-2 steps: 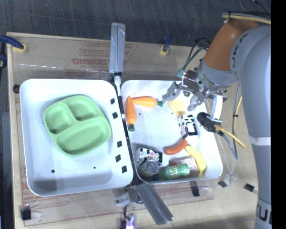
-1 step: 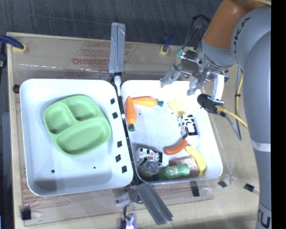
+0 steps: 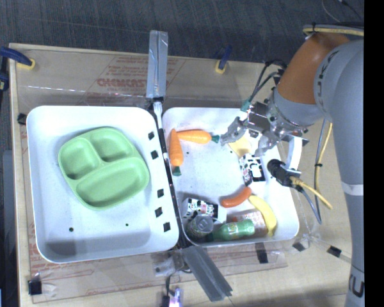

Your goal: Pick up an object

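Two white bins sit side by side on the bench (image 3: pixel 83 280); the left bin (image 3: pixel 45 171) carries a green divided plate (image 3: pixel 104 166), and the right bin (image 3: pixel 198 171) carries the loose objects. We see two carrots (image 3: pixel 193 135) meeting at its far left corner, a sausage (image 3: pixel 235 198) and a banana (image 3: pixel 264 212) toward its right side, and a green bottle (image 3: pixel 233 229) and a can (image 3: pixel 200 225) along its near edge. Our claw (image 3: pixel 259 133) hangs over the far right corner of that bin, beside a yellowish item we cannot identify. Whether its grip is slack or clenched we cannot tell, and we see nothing held. We judge the pick not yet done: choosing, closing and lifting all remain.
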### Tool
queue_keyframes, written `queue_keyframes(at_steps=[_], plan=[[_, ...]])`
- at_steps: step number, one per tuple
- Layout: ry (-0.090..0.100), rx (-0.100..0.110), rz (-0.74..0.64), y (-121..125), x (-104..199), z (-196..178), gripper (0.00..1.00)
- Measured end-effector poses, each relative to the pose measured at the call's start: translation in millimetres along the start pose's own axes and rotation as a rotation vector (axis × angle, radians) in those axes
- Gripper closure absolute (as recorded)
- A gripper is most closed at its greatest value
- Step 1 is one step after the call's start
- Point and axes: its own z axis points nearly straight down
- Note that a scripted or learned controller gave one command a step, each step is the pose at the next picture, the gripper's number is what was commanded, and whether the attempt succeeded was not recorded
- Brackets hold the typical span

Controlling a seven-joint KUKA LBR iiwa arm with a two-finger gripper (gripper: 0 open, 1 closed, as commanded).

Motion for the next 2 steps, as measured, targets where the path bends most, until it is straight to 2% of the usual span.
queue_keyframes(at_steps=[1, 2], plan=[[0.001, -0.001, 0.032, 40, 34, 27, 0.00], [0.000, -0.003, 0.121, -4, 1, -41, 0.00]])
